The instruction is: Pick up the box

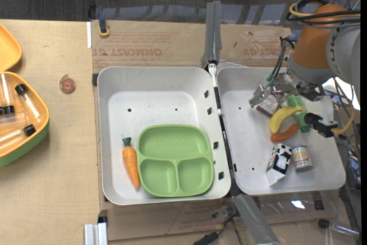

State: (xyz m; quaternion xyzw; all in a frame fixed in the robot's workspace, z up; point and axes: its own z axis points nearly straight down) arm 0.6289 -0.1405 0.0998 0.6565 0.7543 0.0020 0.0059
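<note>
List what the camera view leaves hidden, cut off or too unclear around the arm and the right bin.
- Pincer: the wrist above covers it, so its state is unclear.
- Small box: partly under the pincer; contact cannot be judged.
- Black-and-white carton: print too small to read.
- Can: label too small to read.
- Arm: cut off by the right edge.
- Yellow tray: cut off by the left edge.

Green divided plate point(174, 161), carrot point(131, 164) beside it, banana point(285, 117), can point(302, 159)
</note>
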